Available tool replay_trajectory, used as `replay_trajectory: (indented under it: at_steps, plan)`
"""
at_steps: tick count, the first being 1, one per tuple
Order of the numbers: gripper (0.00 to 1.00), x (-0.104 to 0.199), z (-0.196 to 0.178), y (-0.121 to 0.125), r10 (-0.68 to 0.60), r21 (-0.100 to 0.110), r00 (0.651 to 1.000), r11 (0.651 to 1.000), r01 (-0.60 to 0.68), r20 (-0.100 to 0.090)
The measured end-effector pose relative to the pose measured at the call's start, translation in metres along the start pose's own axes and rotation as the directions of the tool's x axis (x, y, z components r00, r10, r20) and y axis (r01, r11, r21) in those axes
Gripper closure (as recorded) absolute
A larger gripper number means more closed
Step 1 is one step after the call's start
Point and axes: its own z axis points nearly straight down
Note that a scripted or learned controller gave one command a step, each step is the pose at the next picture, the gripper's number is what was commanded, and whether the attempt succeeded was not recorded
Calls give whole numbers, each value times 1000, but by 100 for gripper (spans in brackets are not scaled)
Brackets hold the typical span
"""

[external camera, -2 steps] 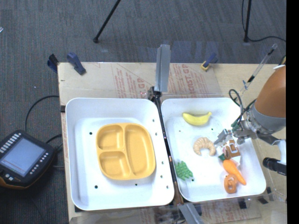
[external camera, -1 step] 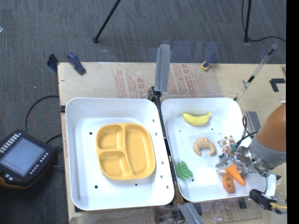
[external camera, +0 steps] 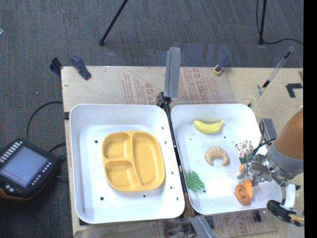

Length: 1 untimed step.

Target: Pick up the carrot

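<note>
On the bench, I see the gripper low in the right bin, jaw spread unreadable; carrot at its tips, pretzel just below, croissant left.

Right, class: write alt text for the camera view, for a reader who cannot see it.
A gripper reaches in from the right over an orange carrot in the right bin, which also holds a banana, croissant and green toy. The left bin holds a yellow tray.

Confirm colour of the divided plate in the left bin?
Yellow. The divided plate shows plainly in the camera view, sitting in the left white bin.
</note>
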Motion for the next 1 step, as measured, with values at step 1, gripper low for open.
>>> replay_trajectory:
  at_steps: [1]
  plan:
    - [100,50,-87,57,-66,-20,998,998,66,7]
